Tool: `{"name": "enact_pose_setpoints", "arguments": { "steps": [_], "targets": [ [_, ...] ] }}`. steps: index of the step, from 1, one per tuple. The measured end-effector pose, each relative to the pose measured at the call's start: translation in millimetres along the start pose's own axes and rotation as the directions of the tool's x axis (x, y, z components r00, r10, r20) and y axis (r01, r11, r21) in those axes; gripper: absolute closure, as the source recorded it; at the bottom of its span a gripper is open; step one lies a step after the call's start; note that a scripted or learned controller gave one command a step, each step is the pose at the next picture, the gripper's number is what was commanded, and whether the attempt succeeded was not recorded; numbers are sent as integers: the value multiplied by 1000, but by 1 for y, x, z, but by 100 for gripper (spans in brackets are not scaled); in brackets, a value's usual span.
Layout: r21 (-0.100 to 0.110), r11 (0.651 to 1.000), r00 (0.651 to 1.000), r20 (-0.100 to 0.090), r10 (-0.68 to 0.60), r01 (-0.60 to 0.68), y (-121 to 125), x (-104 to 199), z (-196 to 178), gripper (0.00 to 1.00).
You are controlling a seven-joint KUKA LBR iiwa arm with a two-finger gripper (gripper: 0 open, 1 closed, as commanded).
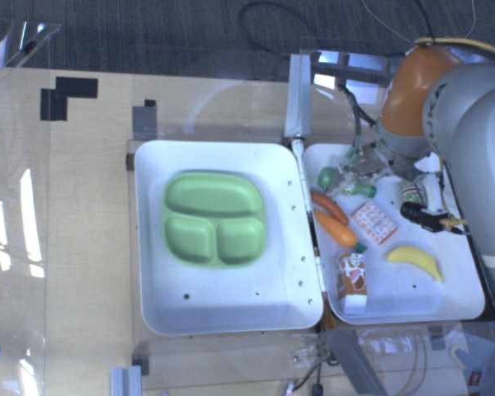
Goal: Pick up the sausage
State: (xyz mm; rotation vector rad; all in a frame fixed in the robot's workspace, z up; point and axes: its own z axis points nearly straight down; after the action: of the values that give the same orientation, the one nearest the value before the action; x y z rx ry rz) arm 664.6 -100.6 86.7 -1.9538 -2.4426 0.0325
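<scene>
The sausage (329, 206) is a thin reddish-orange link lying at a slant by the left wall of the right bin (462, 304). A fatter orange carrot (336, 228) lies just below it, side by side with it. My gripper (362, 168) hangs low over the back of the right bin, above and to the right of the sausage, close to some small green items (327, 176). Nothing can be made out held in it.
The right bin also holds a checkered waffle square (373, 222), a yellow banana (414, 261) and a small carton (352, 280) near the front. The left bin (157, 304) carries a green divided tray (214, 219). My arm covers the right bin's far right corner.
</scene>
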Motion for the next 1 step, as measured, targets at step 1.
{"name": "enact_pose_setpoints", "arguments": {
  "steps": [1],
  "targets": [
    [-26, 736, 736, 21, -676, 677, -13, 59, -99, 0]
  ]
}}
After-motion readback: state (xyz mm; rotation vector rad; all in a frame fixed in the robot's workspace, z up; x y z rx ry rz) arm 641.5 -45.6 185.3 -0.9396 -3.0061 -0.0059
